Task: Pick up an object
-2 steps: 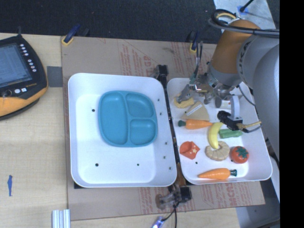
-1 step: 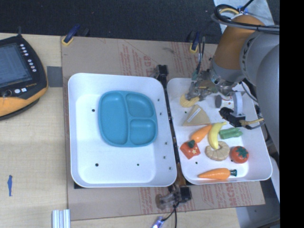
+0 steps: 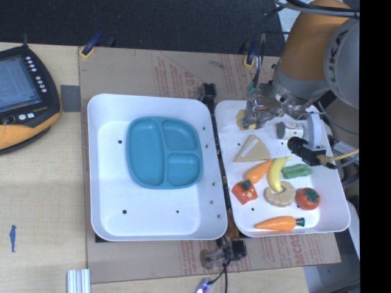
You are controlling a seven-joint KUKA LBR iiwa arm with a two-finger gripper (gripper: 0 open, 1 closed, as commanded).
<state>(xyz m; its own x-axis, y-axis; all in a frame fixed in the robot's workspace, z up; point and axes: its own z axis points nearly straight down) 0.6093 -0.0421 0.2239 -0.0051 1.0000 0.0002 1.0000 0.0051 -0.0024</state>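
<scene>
Nearest the camera in the right bin [image 3: 342, 221] lies a toy carrot [image 3: 278, 223], pointing left with its green top to the right. Just beyond it sit a red tomato [image 3: 307, 198] on the right, a round beige cookie-like piece [image 3: 279, 196] in the middle, and a red strawberry-like piece [image 3: 244, 191] on the left. A yellow banana [image 3: 277, 172] rests with its near end on the beige piece, a second orange carrot [image 3: 259, 171] leans just left of it, and a green vegetable [image 3: 297, 171] lies to its right. Farther back is a tan triangular wedge [image 3: 251, 149] — a sandwich or cheese slice. At the far left corner of that bin the gripper [image 3: 252, 116] hangs low over a small yellowish item [image 3: 246, 124]; whether its fingers are spread or closed is not clear, nor whether they touch the item. The left bin [image 3: 107, 224] holds a teal divided plate [image 3: 164, 151], well apart from the toys. On the bench's far left edge sits an orange-and-black teach pendant [image 3: 21, 102] — its screen facing up.
</scene>
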